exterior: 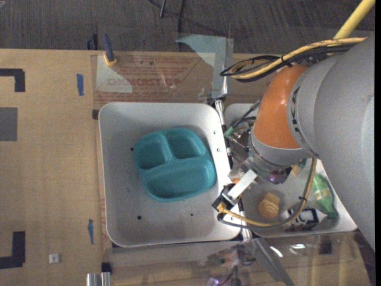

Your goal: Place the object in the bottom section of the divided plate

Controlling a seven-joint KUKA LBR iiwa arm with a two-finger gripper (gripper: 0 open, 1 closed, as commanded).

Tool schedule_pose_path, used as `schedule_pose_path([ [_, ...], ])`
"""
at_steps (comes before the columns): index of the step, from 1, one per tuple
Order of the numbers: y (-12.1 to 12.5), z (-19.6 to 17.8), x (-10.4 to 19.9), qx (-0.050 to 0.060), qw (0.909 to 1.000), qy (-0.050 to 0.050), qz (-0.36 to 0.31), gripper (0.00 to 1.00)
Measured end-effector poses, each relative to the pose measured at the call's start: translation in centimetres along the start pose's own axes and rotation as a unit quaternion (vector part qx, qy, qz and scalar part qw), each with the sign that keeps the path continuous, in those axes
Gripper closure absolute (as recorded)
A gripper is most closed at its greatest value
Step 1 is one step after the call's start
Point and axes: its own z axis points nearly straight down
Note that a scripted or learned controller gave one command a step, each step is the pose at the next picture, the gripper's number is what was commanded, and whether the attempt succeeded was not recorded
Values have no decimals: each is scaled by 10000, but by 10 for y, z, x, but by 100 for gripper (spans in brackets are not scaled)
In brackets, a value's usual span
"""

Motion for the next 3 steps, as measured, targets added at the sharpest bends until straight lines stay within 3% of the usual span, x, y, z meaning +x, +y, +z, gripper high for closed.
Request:
schedule_pose_path([
  [1, 16, -32, 42, -6, 9998, 4, 212, 100],
  [2, 44, -128, 49, -9, 10000, 8, -90, 100],
  [3, 83, -80, 38, 6, 9997, -2, 228, 100],
])
